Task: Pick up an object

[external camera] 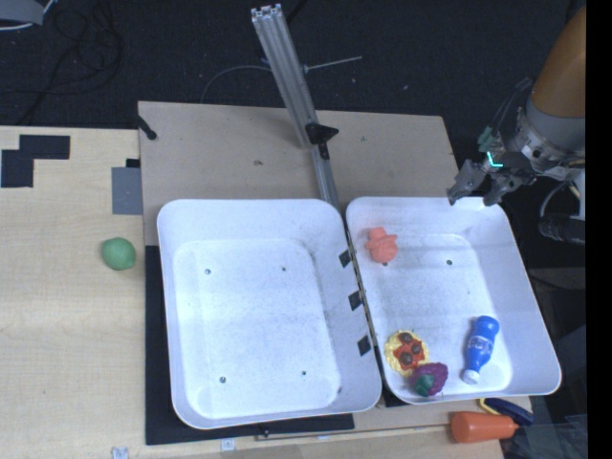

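The right bin (516,261) holds an orange toy (382,245) near its far left corner, a blue bottle (480,347) near its front right, a yellow and red toy (406,349) and a purple one (429,380) at its front. My gripper (475,185) hangs above the bin's far right corner, away from every object. Its two dark fingers (460,187) stand apart with nothing between them.
The left bin (177,228) sits beside the right one. A green ball (120,253) lies on the bench to the left of the bins. An orange object (481,426) lies in front of the right bin. A metal bar (292,79) slants down from the back.
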Controlling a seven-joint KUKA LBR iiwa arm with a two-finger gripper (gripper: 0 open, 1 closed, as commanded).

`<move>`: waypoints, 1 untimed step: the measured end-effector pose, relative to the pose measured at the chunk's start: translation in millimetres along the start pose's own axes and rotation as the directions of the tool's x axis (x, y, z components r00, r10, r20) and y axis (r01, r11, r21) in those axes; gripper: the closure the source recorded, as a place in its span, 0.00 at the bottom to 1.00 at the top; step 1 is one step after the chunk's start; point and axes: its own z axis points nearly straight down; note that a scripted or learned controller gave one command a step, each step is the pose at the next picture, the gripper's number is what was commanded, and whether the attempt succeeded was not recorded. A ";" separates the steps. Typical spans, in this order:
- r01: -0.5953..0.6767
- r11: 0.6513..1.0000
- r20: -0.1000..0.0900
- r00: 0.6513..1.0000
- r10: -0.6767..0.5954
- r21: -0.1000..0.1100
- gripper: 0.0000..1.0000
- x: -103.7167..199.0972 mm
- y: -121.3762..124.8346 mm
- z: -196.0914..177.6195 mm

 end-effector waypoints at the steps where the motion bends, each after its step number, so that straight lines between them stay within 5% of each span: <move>1: 0.000 1.000 0.000 1.000 0.000 0.000 0.00 0.0 0.0 0.0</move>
